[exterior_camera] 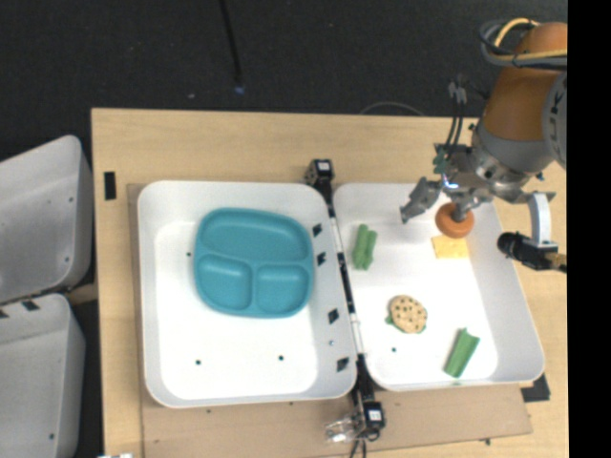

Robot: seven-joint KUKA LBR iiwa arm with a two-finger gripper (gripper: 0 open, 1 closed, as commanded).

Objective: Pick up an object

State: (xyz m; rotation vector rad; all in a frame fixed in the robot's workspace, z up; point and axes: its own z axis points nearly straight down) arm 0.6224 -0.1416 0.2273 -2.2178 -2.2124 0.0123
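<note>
My gripper (451, 208) hangs over the far right part of the right bin (506, 303), open, with one grey finger (417, 202) reaching out to the left. Just below the gripper's middle sits a small round orange thing (455, 223); the fingers are not closed on it. A flat yellow piece (450, 247) lies right beside it on the near side. In the middle of the bin lies a speckled cookie (408, 314). A green stick (364, 246) lies near the bin's left wall and another green stick (461, 352) near its front right.
The left bin (172, 351) holds a teal divided plate (255, 261). A black-clipped divider (339, 275) runs between the two bins. The wooden bench edge (115, 256) borders them on the left.
</note>
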